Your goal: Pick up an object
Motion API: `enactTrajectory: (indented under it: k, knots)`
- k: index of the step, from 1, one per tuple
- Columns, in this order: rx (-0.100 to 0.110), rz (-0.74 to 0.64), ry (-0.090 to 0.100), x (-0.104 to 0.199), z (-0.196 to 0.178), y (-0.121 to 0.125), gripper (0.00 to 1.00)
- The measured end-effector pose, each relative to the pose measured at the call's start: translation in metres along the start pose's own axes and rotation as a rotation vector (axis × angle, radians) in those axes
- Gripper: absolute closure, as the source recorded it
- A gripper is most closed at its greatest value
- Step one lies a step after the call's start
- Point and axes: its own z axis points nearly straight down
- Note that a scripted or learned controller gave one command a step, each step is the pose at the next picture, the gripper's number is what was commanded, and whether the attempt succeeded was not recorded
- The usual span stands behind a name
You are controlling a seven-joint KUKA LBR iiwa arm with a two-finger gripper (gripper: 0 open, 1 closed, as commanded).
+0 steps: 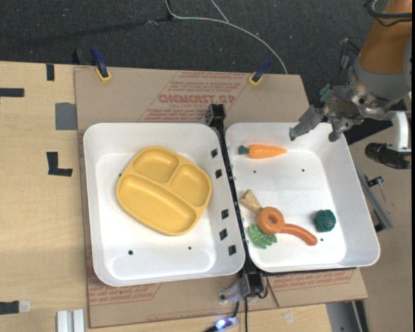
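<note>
Desk (28, 206): light wood, with a brown cardboard sheet (194, 95) on it, held by two blue-and-yellow clamps at the far edge.
Left bin (100, 254): shallow, white, lying on the cardboard; touches the right bin along the centre seam.
Right bin (353, 206): shallow, white, holds the small toy items.
Arm (387, 40): grey with orange band, at the right, above the far right corner of the right bin.
Yellow plate (164, 189): three compartments, lying flat in the middle of the left bin, turned at a slant.
Gripper (315, 130): over the far right rim of the right bin, fingers spread apart, nothing between them.
Orange sausage (297, 233): curved, near edge of the right bin, one end touching the ring.
Carrot (263, 151): lying flat in the far left part of the right bin, left of the gripper and apart from it.
Orange ring (270, 220): doughnut shape, near left part of the right bin.
Green ball (324, 220): dark, knobbly, right of the sausage, just beside it.
Green leaf (261, 238): under the ring's near side.
Tan piece (250, 200): small, just behind the ring.
</note>
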Motion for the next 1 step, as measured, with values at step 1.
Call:
enactTrajectory:
  k: [1]
  knots:
    - [-0.011,-0.003,-0.002,0.0005,-0.0065,0.0017,0.00]
